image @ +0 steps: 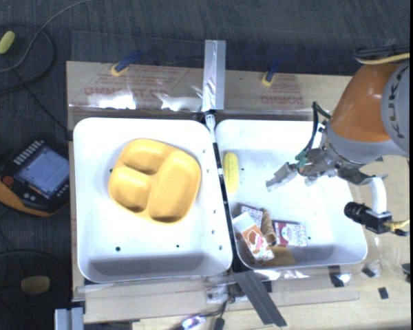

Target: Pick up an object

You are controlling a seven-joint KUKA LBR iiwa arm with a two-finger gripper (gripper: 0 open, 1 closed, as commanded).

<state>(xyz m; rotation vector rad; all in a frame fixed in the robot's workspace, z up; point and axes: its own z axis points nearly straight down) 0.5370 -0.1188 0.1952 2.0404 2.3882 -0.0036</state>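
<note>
The two-finger gripper [283, 174] hangs spread and holding nothing over bare floor in the right shallow white bin [344, 256], well apart from the yellow corn cob [230, 170] by its left wall.

Arm [382, 108]: upper links cut off by the right edge
Packets [272, 236]: overlapping, printing too small to read
Handheld screen [41, 172]: display blurred, unreadable
Bench front [261, 301]: lower hardware runs off the bottom edge
</note>
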